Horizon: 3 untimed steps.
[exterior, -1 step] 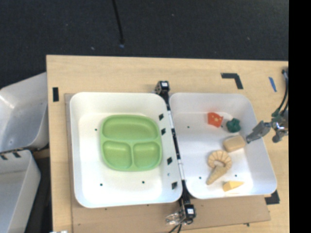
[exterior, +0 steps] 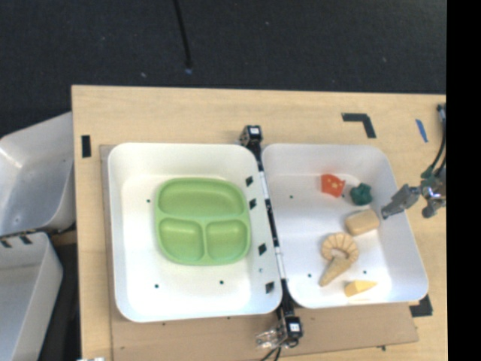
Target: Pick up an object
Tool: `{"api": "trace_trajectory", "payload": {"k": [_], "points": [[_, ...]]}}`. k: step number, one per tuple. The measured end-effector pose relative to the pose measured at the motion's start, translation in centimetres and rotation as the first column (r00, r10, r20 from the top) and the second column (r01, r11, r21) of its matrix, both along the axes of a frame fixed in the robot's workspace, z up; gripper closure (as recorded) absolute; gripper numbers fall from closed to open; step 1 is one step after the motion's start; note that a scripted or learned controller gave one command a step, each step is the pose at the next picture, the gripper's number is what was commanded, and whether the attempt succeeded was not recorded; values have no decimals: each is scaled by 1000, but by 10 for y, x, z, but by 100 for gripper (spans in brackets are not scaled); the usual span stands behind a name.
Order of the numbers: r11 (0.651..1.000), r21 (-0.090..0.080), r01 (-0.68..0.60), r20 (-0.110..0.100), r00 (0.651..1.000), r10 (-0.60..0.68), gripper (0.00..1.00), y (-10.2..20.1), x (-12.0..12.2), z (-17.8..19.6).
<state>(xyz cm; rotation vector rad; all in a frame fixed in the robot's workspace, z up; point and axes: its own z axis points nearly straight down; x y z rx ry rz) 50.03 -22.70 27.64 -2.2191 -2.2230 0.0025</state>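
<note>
On the pale wooden worktop, the left white bin carries a light green three-compartment plastic tray, and the right white bin carries a small red block, a dark green lump, a tan rounded block, a beige ridged cone-shaped piece and a yellow wedge. The grey hand sits at the right bin's right rim, just beside the tan rounded block; whether it is open or grips anything cannot be told.

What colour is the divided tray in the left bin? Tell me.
Light green, plain, clearest in the camera view.
</note>
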Motion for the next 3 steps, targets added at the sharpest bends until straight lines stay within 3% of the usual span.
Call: {"api": "trace_trajectory", "payload": {"k": [3], "points": [[1000,1,2,-4,1000,-2,0,0,-10,-172]]}}
